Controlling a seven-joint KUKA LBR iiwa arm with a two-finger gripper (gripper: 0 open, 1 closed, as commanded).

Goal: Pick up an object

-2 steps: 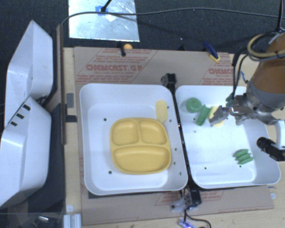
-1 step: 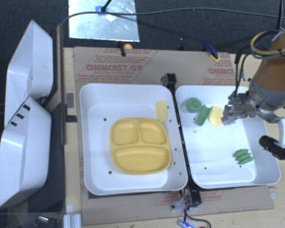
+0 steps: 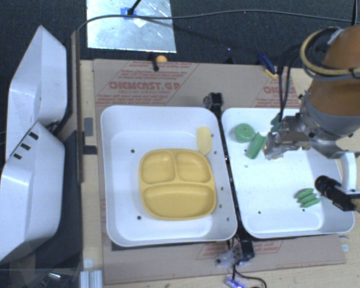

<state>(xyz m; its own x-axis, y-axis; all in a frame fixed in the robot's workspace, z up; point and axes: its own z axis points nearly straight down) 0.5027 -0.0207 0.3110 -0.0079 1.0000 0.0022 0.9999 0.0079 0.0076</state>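
While the arm reaches in from the right, its gripper hangs over the upper part of the right bin; whether it is spread or pinching cannot be told. Just beside it to the left lies a green stick-shaped piece, with a round green piece near that. A green pod-shaped piece lies toward the bin's lower right. Left bin holds a yellow divided plate and a pale yellow piece at its upper right.

worktop: pale wood | brown printed cardboard sheet lies flat on it | two shallow white plastic bins side by side on the cardboard
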